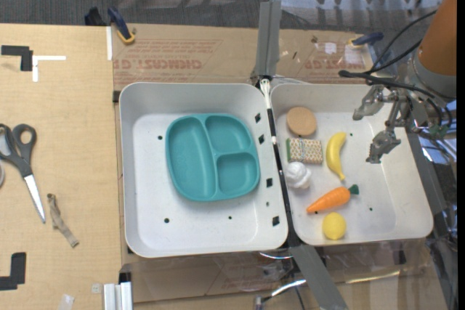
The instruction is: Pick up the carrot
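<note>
The orange carrot with a green top lies tilted in the right bin, near its front left. My gripper hangs above the bin's right side, up and to the right of the carrot and apart from it. Its fingers stand open with nothing between them.
Around the carrot lie a yellow banana, a yellow lemon, a white garlic-like piece, a patterned block and a tan round cookie. The left bin holds a teal divided plate. Scissors lie on the bench at left.
</note>
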`<move>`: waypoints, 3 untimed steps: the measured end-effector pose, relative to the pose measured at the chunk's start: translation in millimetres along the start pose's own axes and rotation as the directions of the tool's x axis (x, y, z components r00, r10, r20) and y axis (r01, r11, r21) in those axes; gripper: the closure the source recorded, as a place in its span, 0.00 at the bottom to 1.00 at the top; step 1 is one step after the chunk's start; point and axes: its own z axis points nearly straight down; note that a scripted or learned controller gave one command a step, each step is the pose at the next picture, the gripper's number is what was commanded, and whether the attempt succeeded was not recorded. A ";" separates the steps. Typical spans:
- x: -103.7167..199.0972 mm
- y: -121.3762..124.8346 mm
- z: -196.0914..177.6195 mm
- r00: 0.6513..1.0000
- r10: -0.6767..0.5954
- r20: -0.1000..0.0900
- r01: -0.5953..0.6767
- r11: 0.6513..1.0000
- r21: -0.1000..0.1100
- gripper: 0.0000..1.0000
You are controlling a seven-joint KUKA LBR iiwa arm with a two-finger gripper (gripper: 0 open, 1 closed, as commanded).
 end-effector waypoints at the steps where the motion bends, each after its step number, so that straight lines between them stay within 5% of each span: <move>1: -49.5 -0.3 134.1 0.999 -0.049 0.000 0.049 0.999 -0.001 0.00; 2: 29.6 32.8 134.2 0.991 -0.133 0.001 0.133 0.991 -0.001 0.00; 3: 80.7 44.5 145.1 0.981 0.192 0.011 -0.192 0.981 -0.001 0.00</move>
